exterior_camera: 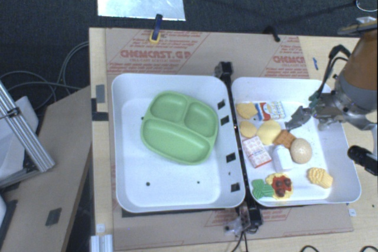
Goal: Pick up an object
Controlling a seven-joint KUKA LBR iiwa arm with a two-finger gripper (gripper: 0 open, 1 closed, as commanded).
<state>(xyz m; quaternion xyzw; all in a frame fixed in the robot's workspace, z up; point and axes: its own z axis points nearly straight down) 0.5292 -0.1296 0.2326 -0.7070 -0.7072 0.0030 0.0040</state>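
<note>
The gripper (297, 117) hangs over the right bin (342, 153), whether spread or closed I cannot tell, just above a brown cookie (284, 138). Toys crowd together there, so it may nudge the egg (300, 150) or slip off.

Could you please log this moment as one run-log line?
arm: over right white bin | gripper: above toy foods, nothing seen held | green divided plate: left white bin
</note>
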